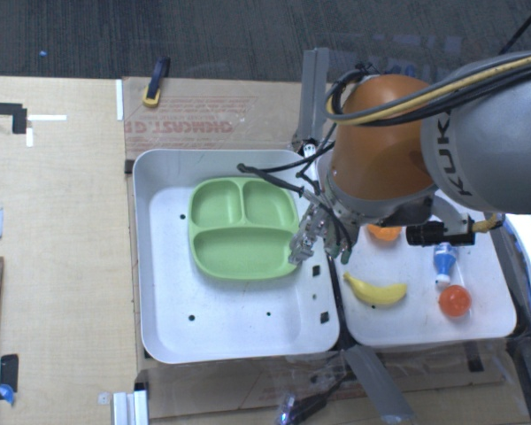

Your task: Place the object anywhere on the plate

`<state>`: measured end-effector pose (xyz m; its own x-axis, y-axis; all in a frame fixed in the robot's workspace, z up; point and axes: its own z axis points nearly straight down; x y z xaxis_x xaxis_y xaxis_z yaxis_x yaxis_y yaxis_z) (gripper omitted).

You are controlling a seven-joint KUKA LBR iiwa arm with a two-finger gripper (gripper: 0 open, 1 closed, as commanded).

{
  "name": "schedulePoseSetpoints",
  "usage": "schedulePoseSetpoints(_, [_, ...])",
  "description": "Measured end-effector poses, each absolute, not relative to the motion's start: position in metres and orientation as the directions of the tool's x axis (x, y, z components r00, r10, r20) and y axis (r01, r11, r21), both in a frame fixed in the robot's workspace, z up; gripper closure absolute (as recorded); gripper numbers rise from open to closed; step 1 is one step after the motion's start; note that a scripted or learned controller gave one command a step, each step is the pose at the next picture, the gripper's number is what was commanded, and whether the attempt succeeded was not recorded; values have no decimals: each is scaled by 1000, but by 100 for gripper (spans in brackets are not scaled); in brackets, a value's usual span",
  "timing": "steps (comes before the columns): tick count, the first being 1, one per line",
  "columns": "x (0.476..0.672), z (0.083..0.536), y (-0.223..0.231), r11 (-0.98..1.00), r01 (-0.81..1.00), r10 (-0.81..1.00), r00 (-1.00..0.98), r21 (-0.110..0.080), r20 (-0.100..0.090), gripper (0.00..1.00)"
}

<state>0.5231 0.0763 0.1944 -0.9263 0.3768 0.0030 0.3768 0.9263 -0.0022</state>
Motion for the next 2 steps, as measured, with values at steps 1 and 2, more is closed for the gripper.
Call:
schedulePoseSetpoints(1, [542, 253, 112, 984, 180, 180, -984, 0, 0, 100])
schedulePoseSetpoints(2, [591, 238, 121, 995, 103, 103, -995, 0, -1, 100])
